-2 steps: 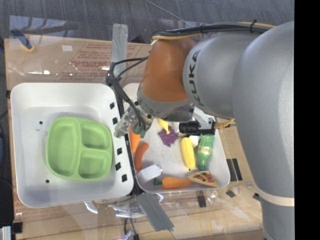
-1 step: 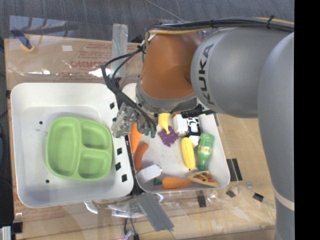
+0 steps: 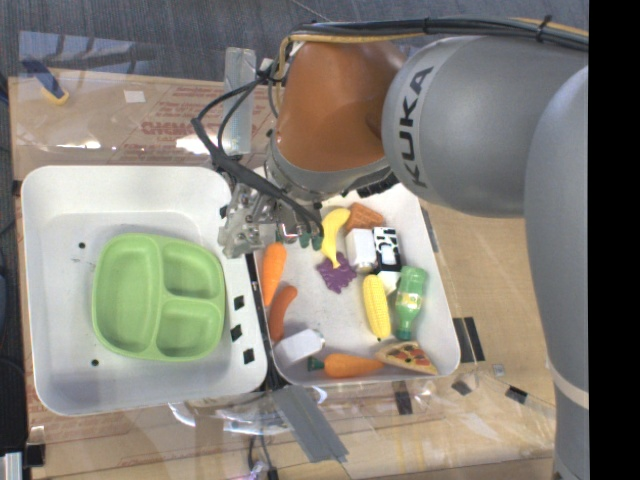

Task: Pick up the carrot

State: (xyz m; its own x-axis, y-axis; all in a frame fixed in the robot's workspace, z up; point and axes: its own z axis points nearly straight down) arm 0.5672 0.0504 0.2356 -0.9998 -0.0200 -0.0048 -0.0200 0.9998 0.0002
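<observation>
We look down at a slant on a counter [image 3: 120, 118] carrying two shallow white bins side by side. The left bin [image 3: 50, 198] holds a green divided plate [image 3: 157, 296], with bare white floor all around it, widest toward twelve o'clock. The right bin [image 3: 440, 318] is crowded. Along its nine o'clock wall lies a carrot [image 3: 271, 273], pointing toward six o'clock, with a second orange piece [image 3: 280, 308] just below it. A third carrot [image 3: 350, 365] lies flat near the six o'clock rim, beside a white block [image 3: 300, 346] and a pizza slice [image 3: 408, 355]. In the middle sit purple grapes [image 3: 338, 273], a banana [image 3: 334, 233], corn [image 3: 376, 306], a green bottle [image 3: 408, 301] and a black and white box [image 3: 386, 248], packed close together. Open floor is scarce, mostly a patch at the centre toward six o'clock.

The grey arm [image 3: 480, 118] with its orange band comes in from three o'clock and covers the bin's twelve o'clock side. The jaws [image 3: 262, 226] hang over the dividing wall between the bins, just above the top of the first carrot. We cannot tell whether they are open or closed, nor whether they touch the carrot.
</observation>
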